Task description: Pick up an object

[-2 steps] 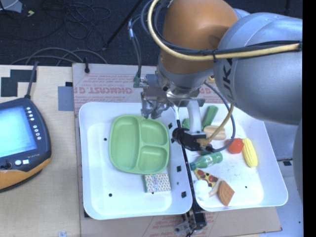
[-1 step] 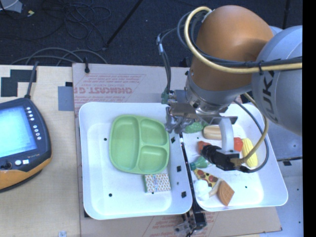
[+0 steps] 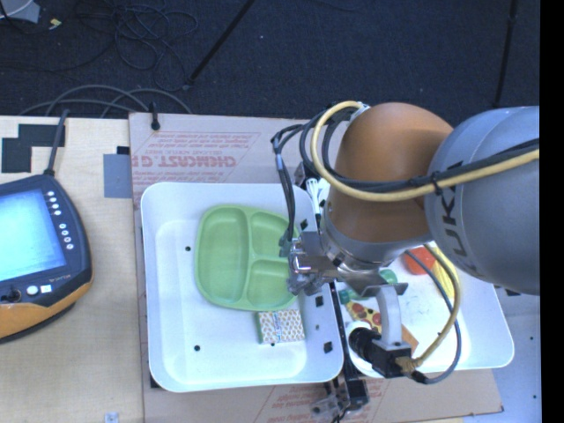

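green divided plastic plate [image 3: 240, 256] is the likeliest target, lying flat in the left white bin [image 3: 167, 324] toward its right wall, its compartments facing up and its right rim running under the arm's wrist. it is a pale lime colour, rounded at the corners, with raised ridges splitting it into sections; it looks smooth and shallow, so i judge the thin rim is the only part two fingers could pinch. just below its lower right corner lies a small pale speckled rectangular pad [image 3: 280, 326], touching or nearly touching the plate's edge. the grey arm with the orange band [image 3: 388, 183] reaches in from the right and hangs over the wall shared by the two bins, and its bulk covers most of the right white bin [image 3: 493, 342], where an orange item [image 3: 419, 259] and some small coloured pieces [image 3: 359, 310] peek out beside the wrist; what these are is too hidden to tell. the gripper [image 3: 304, 267] sits low by the plate's right rim, probably placed there because that edge is the nearest graspable lip, but whether its jaws are open or closed i cannot tell, as the wrist and cables block them, and nothing can be seen held. a handheld control pendant with a lit screen [image 3: 35, 249] rests on the bench well to the left, apart from the bins.
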